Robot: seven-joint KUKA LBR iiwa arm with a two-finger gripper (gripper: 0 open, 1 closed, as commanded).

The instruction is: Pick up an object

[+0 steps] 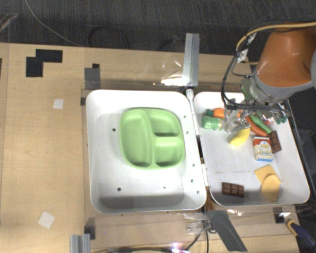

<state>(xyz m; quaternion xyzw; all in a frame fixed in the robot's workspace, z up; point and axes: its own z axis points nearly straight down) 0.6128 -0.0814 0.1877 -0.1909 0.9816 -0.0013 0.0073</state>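
- Worktop (pixel 37 157) of pale wood is seen from above, with two shallow white bins set side by side on it
- Left bin (pixel 102 188) is occupied by a light green divided tray (pixel 151 137), lying near its middle
- Right bin (pixel 289 167) is strewn with small objects: a green item (pixel 211 123) and an orange piece (pixel 218 112) near the far left corner, a yellow piece (pixel 239 137), a small red and white carton (pixel 262 149), a yellow sponge-like block (pixel 268 182) and a brown chocolate bar (pixel 233 190) near the front edge
- Hand (pixel 238 119) is lowered over the far part of the right bin, among the clustered items there; whether it is released or clenched cannot be told
- Arm's orange band (pixel 284 57) is seen above it, at upper right
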